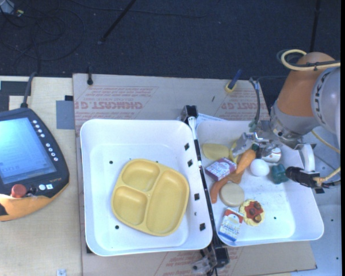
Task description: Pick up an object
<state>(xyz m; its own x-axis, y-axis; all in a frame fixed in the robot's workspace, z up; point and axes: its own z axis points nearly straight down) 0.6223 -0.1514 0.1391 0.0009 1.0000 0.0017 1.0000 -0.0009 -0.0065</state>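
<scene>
On the left of the bench lies a grey tablet-like control pendant with a lit screen (20,154), and next to it the left white bin (98,137) holds a yellow plastic three-compartment plate (151,195). In the right white bin (302,226) lie a pale yellow wedge (215,151), a small purple packet (220,169), an orange carrot (236,174), a tan round disc (232,195) and a white egg (259,167). My end effector (263,141) hangs just above the carrot's upper end and the egg, and I cannot tell how it stands.

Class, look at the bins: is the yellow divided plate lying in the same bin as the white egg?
No, the yellow divided plate lies in the left bin, the white egg in the right bin.
</scene>
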